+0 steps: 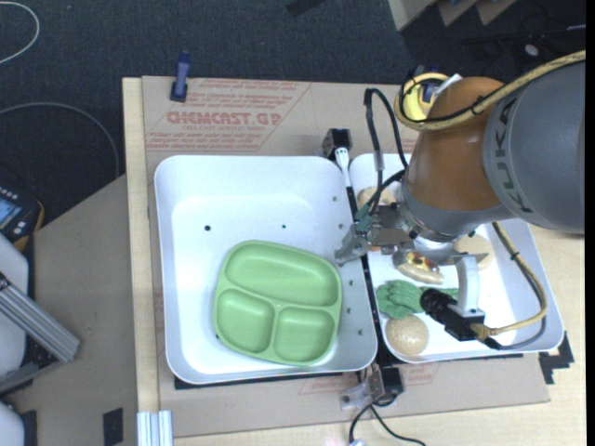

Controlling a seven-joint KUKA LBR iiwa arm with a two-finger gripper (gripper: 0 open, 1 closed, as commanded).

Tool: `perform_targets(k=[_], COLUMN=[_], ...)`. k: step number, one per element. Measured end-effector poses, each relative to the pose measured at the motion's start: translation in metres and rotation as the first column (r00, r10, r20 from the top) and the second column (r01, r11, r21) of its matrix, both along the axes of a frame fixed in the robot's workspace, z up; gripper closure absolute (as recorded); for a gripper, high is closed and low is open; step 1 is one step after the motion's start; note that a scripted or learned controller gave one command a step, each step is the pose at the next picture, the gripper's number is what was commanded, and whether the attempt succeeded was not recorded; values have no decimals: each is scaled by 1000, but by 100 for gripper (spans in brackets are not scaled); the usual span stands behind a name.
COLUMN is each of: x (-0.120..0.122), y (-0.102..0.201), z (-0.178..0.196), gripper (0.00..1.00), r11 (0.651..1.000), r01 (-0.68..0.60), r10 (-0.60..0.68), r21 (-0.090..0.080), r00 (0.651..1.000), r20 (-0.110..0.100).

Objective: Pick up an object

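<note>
My gripper hangs over the divider between the two bins, at the left edge of the right bin, with the orange-banded wrist above it. Just right of it, partly under the arm, lies a yellow and brown object. A green leafy object lies below that, and a beige round object sits at the bin's front. I see nothing between the gripper's jaws, and the arm hides much of the right bin.
A green divided plate fills the front half of the left bin. A pale object peeks out at the right bin's back left corner. Cardboard lies behind the bins.
</note>
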State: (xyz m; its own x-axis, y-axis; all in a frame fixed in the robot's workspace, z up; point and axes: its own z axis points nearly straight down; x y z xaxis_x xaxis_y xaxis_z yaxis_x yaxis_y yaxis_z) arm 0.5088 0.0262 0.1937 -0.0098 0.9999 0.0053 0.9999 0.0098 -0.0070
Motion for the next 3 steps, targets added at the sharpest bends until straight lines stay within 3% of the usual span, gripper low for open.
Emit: perform_targets(k=[1,2,3], x=[3,-18,-29], y=[-7,18,77], z=[10,122,232], gripper=[100,100,100], r11=[1000,1000,1000], r01=[10,5,2], r10=[-10,-5,-2], r21=[-4,-2,0], r00=[1000,1000,1000], r20=[6,19,22])
